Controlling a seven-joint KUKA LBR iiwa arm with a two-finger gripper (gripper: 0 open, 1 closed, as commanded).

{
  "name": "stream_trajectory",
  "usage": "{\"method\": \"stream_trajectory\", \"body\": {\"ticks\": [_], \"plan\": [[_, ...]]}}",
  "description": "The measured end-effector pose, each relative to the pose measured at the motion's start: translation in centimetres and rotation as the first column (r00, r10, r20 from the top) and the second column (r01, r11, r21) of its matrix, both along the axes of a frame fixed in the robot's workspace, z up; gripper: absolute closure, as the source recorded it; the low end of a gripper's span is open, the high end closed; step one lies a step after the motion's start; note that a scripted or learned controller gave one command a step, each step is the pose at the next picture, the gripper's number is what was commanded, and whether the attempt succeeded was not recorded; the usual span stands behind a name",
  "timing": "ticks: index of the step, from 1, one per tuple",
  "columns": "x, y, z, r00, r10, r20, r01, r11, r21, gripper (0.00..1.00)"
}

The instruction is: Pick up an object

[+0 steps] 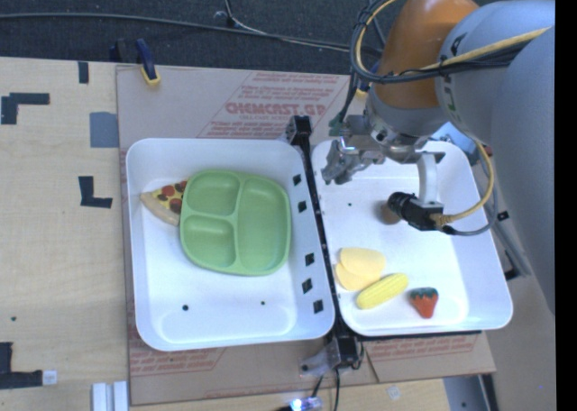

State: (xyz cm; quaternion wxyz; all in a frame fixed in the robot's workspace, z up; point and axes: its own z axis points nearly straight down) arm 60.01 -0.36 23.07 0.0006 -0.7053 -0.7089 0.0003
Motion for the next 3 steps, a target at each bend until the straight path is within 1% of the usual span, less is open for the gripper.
{"method": "stream_trajectory", "body": {"ticks": [1,2,3], "plan": [[1.5,5.5,-1.3,1.000,0.001,-0.001,-0.001,1.000,0.000,1.00],[2.7,10.2,-0.3,1.000,0.001,0.001,-0.001,1.000,0.001,1.00],[2.6,9.9,-0.4,1.000,-0.002,0.000,0.002,1.000,-0.001,0.00]]}}
